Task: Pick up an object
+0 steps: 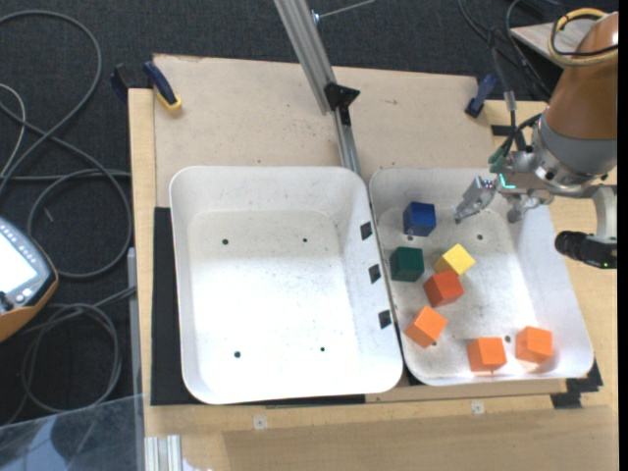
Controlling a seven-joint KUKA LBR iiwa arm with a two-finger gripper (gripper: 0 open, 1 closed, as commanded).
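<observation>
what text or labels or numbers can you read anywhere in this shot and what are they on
None can be read.
The device with a pale screen at the left edge: whatever its screen shows is too blurred to read.
The small black tabs on the wall between the two bins: no legible marks.
The blocks, such as the blue block and the yellow block, have plain faces.

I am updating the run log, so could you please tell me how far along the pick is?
Done: the arm has reached over the right bin, with the pincer hovering above its upper part, near the blue cube. In hand: nothing visible between its fingers. Left: the grasp and lift; all seven cubes, including the yellow cube and green cube, lie on the bin floor.
</observation>
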